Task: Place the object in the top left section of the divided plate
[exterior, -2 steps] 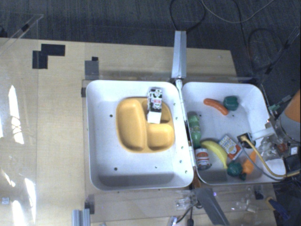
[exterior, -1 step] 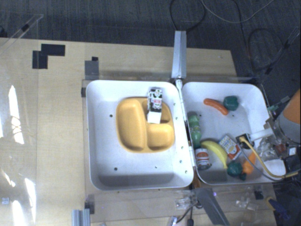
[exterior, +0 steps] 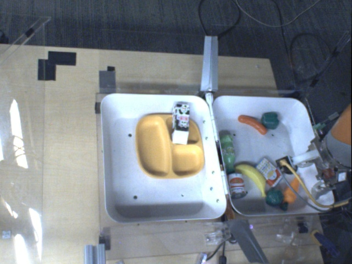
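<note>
One arm waits at the far right of our view, over the right bin's (exterior: 300, 106) edge, and we cannot tell the state of its gripper (exterior: 324, 172) amid the cables. Moving outward, we pass a banana (exterior: 252, 176), a small can (exterior: 237, 185), a green bottle (exterior: 226, 147) and a carrot (exterior: 252, 124). In the left bin (exterior: 118, 164), the yellow divided plate (exterior: 159, 147) carries a small black-and-white carton (exterior: 181, 124) propped across its upper right rim, not the top left section. We judge it could tip if nudged.
</note>
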Action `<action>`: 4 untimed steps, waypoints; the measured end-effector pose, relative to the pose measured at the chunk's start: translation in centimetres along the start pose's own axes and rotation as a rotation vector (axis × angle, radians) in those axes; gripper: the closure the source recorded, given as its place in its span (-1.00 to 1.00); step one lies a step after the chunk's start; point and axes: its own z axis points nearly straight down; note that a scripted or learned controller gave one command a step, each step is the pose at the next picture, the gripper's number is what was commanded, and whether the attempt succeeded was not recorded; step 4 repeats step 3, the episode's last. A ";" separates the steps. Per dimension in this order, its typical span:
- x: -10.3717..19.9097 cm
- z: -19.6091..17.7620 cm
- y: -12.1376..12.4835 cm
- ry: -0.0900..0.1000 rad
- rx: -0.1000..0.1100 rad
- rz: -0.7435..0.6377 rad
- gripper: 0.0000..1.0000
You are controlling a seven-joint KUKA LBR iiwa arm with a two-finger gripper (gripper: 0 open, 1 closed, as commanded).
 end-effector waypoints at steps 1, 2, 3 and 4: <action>2.6 -7.1 -11.6 0.002 0.000 -0.013 -1.00; 1.3 -6.2 -6.2 0.000 -0.001 0.007 -1.00; 1.5 -7.1 -6.3 -0.001 -0.001 -0.001 1.00; 1.5 -7.1 -6.3 -0.001 -0.001 -0.001 1.00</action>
